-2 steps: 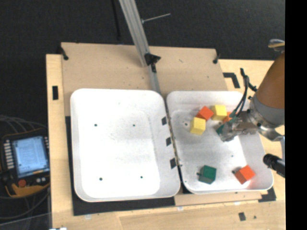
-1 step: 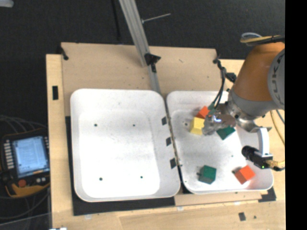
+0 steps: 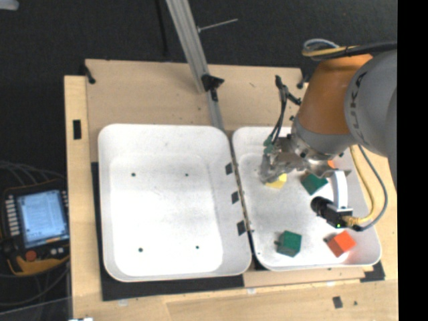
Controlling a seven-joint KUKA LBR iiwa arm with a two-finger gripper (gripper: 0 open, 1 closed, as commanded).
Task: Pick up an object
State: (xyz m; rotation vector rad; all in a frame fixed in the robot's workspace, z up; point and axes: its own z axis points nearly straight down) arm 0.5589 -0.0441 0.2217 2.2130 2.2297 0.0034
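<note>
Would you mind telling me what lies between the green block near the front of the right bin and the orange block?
In the camera view, nothing: bare white bin floor separates the green block from the orange block.

bins (image 3: 167, 199): white, matt, plastic-like, faintly speckled | bench (image 3: 147, 92): pale wood-like board, matt | arm (image 3: 374, 105): smooth grey casing, orange band semi-gloss | pole (image 3: 190, 39) at 12 o'clock: ribbed metal

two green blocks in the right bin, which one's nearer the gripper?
The upper green block, just right of the gripper. The other green block lies apart, near the bin's front edge.
</note>
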